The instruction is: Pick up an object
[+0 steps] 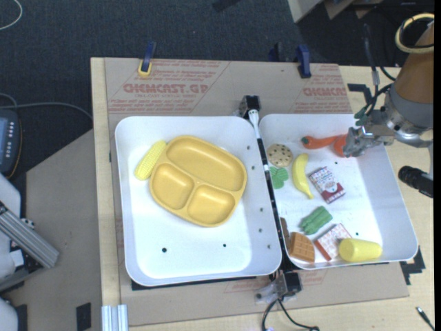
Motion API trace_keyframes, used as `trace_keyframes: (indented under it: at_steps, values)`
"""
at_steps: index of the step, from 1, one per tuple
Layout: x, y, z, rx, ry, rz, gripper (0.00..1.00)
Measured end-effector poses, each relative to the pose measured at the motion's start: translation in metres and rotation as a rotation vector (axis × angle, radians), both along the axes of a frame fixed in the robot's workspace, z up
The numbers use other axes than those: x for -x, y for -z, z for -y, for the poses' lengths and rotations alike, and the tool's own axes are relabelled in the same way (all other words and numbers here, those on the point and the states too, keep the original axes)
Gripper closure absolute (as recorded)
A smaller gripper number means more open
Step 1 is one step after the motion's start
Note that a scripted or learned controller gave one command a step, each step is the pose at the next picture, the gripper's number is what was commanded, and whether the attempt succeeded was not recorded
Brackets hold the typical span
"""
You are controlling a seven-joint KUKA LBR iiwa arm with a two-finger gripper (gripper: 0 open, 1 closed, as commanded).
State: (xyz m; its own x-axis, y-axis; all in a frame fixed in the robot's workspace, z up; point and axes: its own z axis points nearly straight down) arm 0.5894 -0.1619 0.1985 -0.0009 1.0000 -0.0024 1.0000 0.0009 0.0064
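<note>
yellow cup [359, 249] frontmost, carrot [324, 143] touching claw [355, 144]

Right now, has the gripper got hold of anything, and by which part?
Cannot be told. The gripper sits at the right end of the carrot near the right bin's far edge, but the view does not show the carrot between its fingers.

Both bins [138, 185] are showing plain white. The divided tray [200, 179] and the corn cob [150, 159] are presenting yellow, as are the banana [301, 175] and the cup [359, 249]. The carrot [324, 142] is showing orange with a green tip. The cookie [280, 155] is appearing tan with dark specks. The table [200, 88] is displaying tan with red lettering. The clamps [147, 59] are showing blue.
</note>
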Motion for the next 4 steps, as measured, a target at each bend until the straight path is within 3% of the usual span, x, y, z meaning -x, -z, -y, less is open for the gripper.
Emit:
trace_keyframes:
  at_steps: [1, 3, 4]
  values:
    - [-0.001, -0.028, 0.000, -0.001, 0.000, -0.002, 1.00]
    - [-0.030, -0.030, -0.090, -0.002, -0.004, -0.002, 1.00]
    - [-0.026, -0.034, -0.145, -0.004, -0.005, -0.006, 1.00]
